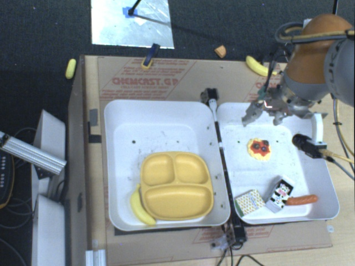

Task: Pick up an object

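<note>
Down at the near edge of the right bin (327,195) sits a little cluster: a small green-and-white box (249,201), a black-and-white cow-patterned carton (280,194) leaning just beside it, and an orange hot dog toy (301,200) touching the carton's right side. Further back in the same bin there's a small yellow pizza-looking piece with red and black toppings (259,148) lying flat on the floor of the bin, well apart from the cluster.

Left bin (119,143) has a yellow divided tray (176,184) with three compartments, and a banana (140,206) tucked against its near-left corner — partly under the tray edge from the look of it.

The hand (265,113) hangs over the far part of the right bin, back from the pizza piece and not touching it. Fingers (250,114) look spread apart with nothing between them, so it's released and carrying nothing. The arm (316,54) comes in from the right, orange section above the wrist.

Off the bins, on the cardboard-covered worktop (166,79), a second banana (256,66) lies near the far right corner, plus a small orange chunk (221,51) on the dark carpet beyond, and a yellow piece (70,68) off the left edge.
</note>
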Tool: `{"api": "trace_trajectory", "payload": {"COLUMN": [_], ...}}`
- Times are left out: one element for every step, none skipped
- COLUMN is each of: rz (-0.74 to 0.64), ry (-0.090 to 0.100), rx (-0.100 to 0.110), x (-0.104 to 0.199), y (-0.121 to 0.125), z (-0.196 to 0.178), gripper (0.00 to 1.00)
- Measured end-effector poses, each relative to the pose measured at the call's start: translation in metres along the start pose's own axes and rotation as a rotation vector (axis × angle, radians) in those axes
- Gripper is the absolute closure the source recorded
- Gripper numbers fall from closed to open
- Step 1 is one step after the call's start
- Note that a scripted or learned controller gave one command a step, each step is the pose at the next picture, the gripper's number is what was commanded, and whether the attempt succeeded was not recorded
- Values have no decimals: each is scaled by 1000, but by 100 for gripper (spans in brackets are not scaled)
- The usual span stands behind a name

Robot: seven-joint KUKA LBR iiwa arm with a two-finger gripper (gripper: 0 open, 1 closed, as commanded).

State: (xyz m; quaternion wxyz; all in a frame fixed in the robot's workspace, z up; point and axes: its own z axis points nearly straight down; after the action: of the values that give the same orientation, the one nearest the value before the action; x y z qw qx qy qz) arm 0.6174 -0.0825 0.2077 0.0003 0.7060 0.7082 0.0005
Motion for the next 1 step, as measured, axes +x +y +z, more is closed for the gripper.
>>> {"api": "trace_trajectory", "payload": {"rz": [3], "ry": [-1], "rx": [0], "x": [-34], "y": [-35], "z": [13], "gripper": [0]}}
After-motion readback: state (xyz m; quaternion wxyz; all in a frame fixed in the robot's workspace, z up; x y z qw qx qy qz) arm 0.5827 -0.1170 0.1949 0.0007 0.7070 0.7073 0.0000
